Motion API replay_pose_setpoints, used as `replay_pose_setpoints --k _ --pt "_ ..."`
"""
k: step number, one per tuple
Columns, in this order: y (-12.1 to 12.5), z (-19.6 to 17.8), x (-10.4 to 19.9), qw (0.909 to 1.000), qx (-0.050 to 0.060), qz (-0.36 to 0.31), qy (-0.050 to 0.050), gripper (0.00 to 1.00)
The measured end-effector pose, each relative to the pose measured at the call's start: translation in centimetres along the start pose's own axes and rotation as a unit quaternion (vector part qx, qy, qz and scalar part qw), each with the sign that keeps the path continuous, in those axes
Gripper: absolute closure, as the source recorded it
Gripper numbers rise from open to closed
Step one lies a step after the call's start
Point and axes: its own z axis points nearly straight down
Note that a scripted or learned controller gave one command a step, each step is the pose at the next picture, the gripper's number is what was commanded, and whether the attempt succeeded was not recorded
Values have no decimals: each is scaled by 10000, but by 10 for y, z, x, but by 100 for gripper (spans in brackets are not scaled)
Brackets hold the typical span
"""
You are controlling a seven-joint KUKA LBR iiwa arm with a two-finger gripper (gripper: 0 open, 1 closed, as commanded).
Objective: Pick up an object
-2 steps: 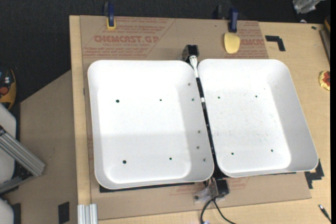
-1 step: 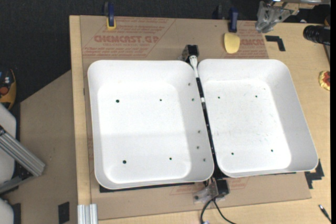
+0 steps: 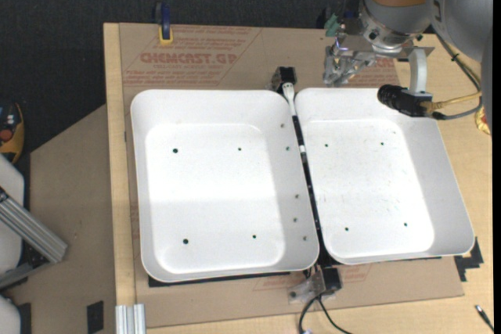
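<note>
My gripper (image 3: 342, 71) hangs from the grey arm with the orange band, at the far side of the bench. It is just beyond the far left corner of the right bin (image 3: 438, 168), over the brown board. The left bin (image 3: 149, 168) lies beside it, and the two touch along a dark seam. Both bins have white floors marked by a few small dark dots. I see nothing in the gripper.
The bins rest on a brown board (image 3: 211, 59) with red print. A blue and yellow clamp (image 3: 163, 21) holds its far left edge. A black clip (image 3: 283, 78) sits at the far end of the seam. An aluminium rail (image 3: 31, 227) lies off the bench at the left.
</note>
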Motion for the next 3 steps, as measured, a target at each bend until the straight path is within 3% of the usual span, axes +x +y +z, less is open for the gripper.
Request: replay_pose_setpoints --k 1,3 --pt "-16 -27 8 10000 -53 22 -10 100" --pt "-77 -92 10 10000 -83 35 -15 100"
